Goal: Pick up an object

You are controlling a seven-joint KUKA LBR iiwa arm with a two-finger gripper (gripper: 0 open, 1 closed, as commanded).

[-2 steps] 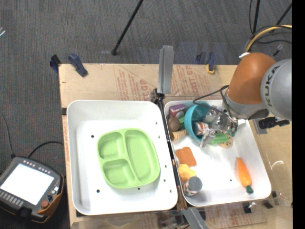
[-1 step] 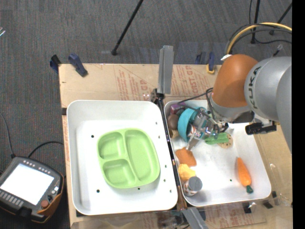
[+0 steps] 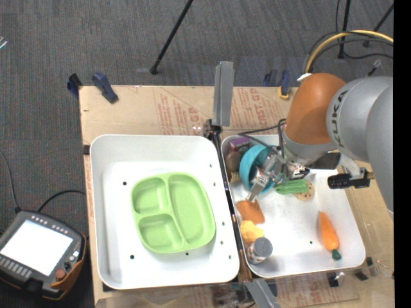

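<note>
The gripper (image 3: 259,186) is seen low in the right bin (image 3: 352,233), near that bin's left wall and toward its far half. Whether it's spread or pinched just can't be told from this angle, since the tips are blurred together against the clutter. Nothing is seen clamped in it.

The key relation: an orange piece (image 3: 250,211) is found right under and just nearward of the gripper, almost touching it, so that's probably the pick being lined up. Its long axis seems to run roughly along the bin's left wall, slightly slanted. A teal bowl (image 3: 252,161) is pressed close on the far side of the gripper, and a green thing (image 3: 292,187) lies just to its right.

Other options are placed further off: a yellow lump (image 3: 250,231) and a small can (image 3: 260,249) near the bin's near left corner, and a carrot (image 3: 328,231) well apart toward the right wall. The left bin (image 3: 109,165) is occupied by a green tray (image 3: 173,212).

A short drop nearward is likely all that's needed.
</note>
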